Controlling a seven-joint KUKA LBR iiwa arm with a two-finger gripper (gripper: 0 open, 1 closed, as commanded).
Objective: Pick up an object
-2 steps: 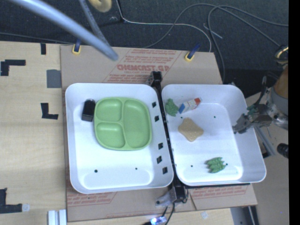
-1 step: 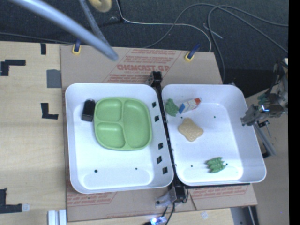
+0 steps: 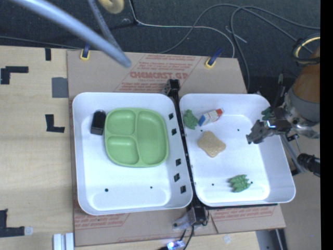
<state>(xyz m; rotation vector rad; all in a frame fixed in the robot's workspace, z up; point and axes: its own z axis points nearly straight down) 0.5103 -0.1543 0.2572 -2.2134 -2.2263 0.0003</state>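
The right bin holds a tan sponge-like block near its middle, a small white tube with a red and blue end at the back left, a dark green toy beside the tube, and a green leafy toy near the front. My gripper hovers over the right side of that bin, well to the right of the tan block. Nothing shows between its fingers.
The left bin carries a green divided plate and a small black block at the plate's left. A clip strip runs between the bins. Cables lie on the dark surface behind. The arm's orange band stands at the right edge.
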